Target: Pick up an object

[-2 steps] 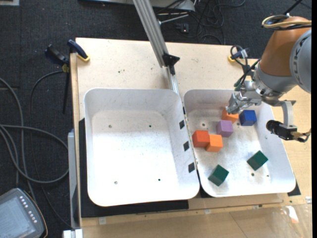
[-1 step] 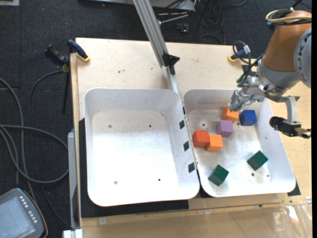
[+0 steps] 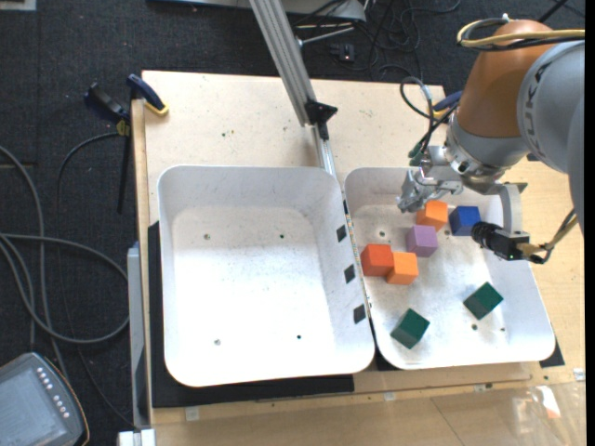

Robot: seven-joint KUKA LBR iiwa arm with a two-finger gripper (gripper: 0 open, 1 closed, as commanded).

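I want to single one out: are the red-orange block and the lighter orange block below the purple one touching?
Touching. The camera view shows the red-orange block and lighter orange block pressed side to side, no bin floor between.

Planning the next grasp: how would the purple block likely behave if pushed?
The purple block looks like a rigid cube with flat faces, so it should slide, not roll. It sits close against an orange block, so a push would probably shove that too.
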